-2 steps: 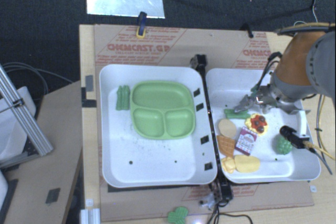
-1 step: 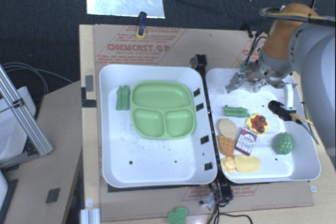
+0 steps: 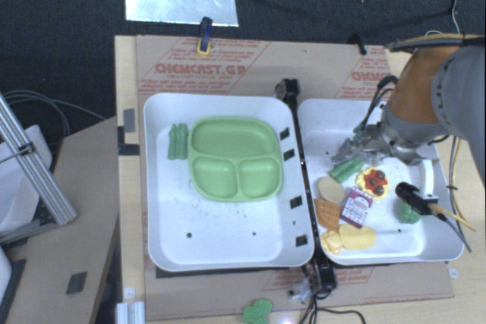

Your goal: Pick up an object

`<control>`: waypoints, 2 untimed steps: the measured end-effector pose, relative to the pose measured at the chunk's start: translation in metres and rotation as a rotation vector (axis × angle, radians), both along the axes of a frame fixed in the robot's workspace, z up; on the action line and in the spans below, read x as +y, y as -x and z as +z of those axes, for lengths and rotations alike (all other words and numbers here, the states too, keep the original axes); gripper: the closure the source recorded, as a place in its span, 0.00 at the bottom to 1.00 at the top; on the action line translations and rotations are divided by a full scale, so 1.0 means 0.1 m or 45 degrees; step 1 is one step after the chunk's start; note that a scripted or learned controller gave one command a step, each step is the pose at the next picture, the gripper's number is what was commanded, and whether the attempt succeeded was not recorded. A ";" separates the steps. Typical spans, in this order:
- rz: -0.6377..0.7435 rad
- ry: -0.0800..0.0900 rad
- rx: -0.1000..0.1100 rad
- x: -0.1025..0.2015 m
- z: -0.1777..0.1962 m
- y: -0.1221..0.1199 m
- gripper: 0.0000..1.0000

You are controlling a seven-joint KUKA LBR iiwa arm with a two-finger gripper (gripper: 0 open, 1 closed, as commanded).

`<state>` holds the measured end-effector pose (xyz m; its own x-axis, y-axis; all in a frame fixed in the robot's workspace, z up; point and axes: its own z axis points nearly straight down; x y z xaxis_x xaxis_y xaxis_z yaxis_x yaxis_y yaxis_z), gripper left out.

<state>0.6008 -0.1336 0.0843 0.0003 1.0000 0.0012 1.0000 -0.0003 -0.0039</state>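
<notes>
Two white bins (image 3: pixel 156 186) fill my bench: one green tray (image 3: pixel 234 158), perhaps eight toys (image 3: pixel 357 207). Gripper (image 3: pixel 355 149) low; I can't tell its grip.

Arm (image 3: pixel 448 87) cut off at right edge; jaws' state unclear.

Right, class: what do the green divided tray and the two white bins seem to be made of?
Green divided tray: likely moulded plastic, matte; even colour, rounded compartment ridges. Left white bin and right white bin: probably thin formed plastic, slightly glossy; smooth rounded rims with soft highlights, though coated metal can't be ruled out.
</notes>
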 end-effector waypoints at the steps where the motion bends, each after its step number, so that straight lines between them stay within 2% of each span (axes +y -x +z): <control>1: 0.010 0.003 -0.015 0.17 0.02 -0.63 0.00; 2: 0.000 -0.002 0.004 0.38 -0.01 0.36 0.00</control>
<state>0.5650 -0.0958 0.0837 0.0004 1.0000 0.0026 1.0000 -0.0003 -0.0073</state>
